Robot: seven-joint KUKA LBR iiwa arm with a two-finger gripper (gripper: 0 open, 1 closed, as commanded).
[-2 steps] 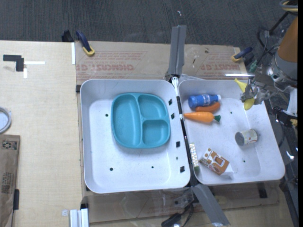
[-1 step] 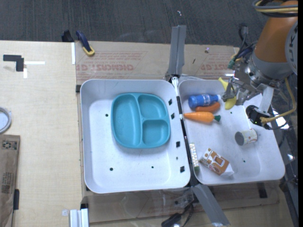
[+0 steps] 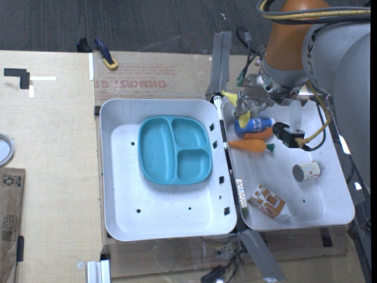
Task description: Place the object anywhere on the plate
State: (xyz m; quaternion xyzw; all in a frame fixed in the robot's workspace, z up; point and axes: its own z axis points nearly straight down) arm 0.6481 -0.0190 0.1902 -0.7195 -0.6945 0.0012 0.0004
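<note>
Blue sectioned plate [image 3: 175,150] sits in the left bin [image 3: 118,217], well apart to the left of the claw [image 3: 242,106]. Camera view: claw hangs low over the right bin's [image 3: 330,211] far-left corner; can't tell its state, wrist blocks it. Just beside/below it: blue-yellow bottle [image 3: 254,124], orange carrot [image 3: 250,145]. Looks like the pick step; next needs a firm grab, lift, then carry left over the plate.

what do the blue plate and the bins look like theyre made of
Plate: likely moulded plastic, an even turquoise with a soft sheen and rounded compartment ridges. Left bin and right bin: probably thin white plastic or coated metal, smooth with rounded corners; the view leaves it open.
</note>
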